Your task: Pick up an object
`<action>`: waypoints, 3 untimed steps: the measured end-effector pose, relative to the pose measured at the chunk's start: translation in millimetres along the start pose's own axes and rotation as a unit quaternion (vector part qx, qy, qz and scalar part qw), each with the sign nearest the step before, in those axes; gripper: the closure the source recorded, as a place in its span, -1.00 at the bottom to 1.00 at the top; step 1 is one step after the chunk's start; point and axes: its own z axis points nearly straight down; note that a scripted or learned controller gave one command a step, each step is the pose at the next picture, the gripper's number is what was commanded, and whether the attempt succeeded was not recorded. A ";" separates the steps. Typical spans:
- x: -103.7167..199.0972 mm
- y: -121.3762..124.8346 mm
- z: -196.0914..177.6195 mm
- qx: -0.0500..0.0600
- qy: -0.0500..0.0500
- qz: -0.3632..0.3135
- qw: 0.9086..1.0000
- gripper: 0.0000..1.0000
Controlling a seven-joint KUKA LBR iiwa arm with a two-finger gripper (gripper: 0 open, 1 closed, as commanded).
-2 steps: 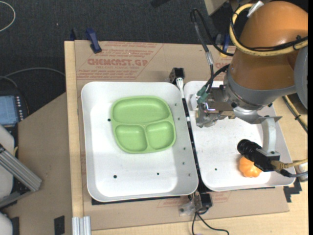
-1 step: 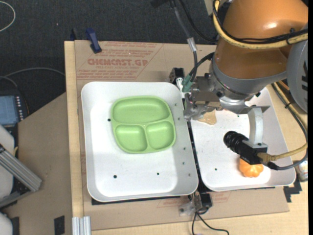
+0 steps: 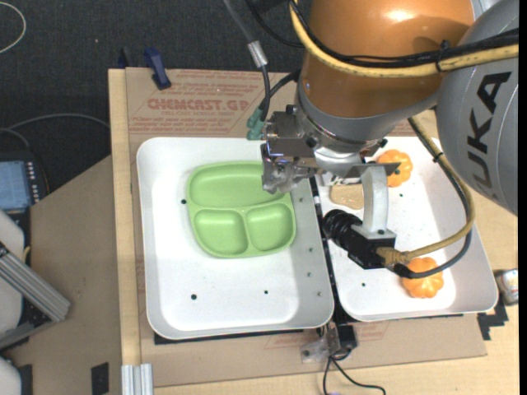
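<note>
**Item 1. Green divided tray** (image 3: 235,212). Pale green plastic with three compartments: one long at the top and two smaller below. It lies flat in the upper half of the left bin, and its right edge is close to that bin's right wall. All three compartments are bare.

**Item 2. Gripper** (image 3: 276,178). It hangs at the tray's upper right corner, over or against the rim. Whether there is contact cannot be told, nor how wide it stands, since the wrist housing covers it from above.

**Item 3. Left bin** (image 3: 165,262). White and shallow, with rounded corners. Holds the green tray. A few small dark specks mark its floor.

**Item 4. Right bin** (image 3: 461,245). White, set touching the left bin along their shared edge. Holds one orange lobed object (image 3: 395,167) near the top and a second orange lobed object (image 3: 422,280) near the bottom, well apart. A flat tan piece (image 3: 346,196) lies beside the dividing edge.

**Item 5. Arm** (image 3: 379,31). Orange band above the wrist. The grey casing at right bears the large letters "UKA", cut off at the frame edge.

**Item 6. Brown board** (image 3: 198,101). Lies under both bins, with repeated red print reading "CHEMCAST GP". A blue clip (image 3: 156,68) sits at its upper left edge.
</note>
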 end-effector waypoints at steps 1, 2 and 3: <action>-35.7 -0.4 24.2 0.004 -0.002 0.007 1.000 1.00; -87.6 -1.0 45.4 0.005 -0.002 0.008 1.000 1.00; -25.2 0.1 3.7 -0.001 0.000 0.001 1.000 1.00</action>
